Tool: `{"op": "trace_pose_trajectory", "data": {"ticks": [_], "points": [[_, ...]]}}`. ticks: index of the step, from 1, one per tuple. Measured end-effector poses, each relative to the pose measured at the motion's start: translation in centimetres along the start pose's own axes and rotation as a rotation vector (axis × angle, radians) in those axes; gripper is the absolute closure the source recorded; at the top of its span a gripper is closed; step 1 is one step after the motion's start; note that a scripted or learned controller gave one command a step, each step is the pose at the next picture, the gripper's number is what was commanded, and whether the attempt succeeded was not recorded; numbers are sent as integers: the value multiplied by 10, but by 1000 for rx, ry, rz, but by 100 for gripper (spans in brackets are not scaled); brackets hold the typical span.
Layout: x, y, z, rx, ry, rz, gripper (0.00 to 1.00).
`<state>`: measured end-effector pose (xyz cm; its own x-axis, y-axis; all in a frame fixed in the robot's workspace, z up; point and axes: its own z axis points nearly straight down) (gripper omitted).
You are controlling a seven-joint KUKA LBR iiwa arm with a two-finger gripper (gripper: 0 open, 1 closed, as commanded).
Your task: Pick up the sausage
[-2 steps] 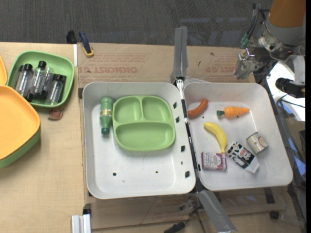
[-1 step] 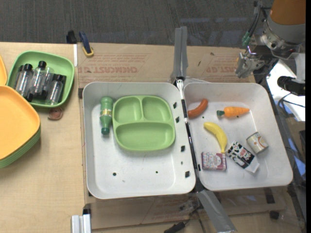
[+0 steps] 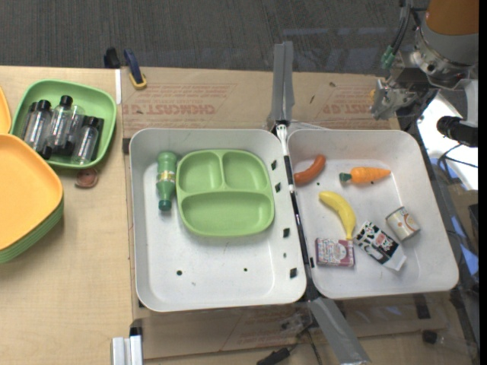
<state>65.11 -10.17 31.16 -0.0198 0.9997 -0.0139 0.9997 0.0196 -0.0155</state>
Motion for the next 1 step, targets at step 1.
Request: {"op": "trace_pose_trajectory", "data": {"ticks": [1], "points": [[0, 0, -8, 2, -1, -2, 100]]}}
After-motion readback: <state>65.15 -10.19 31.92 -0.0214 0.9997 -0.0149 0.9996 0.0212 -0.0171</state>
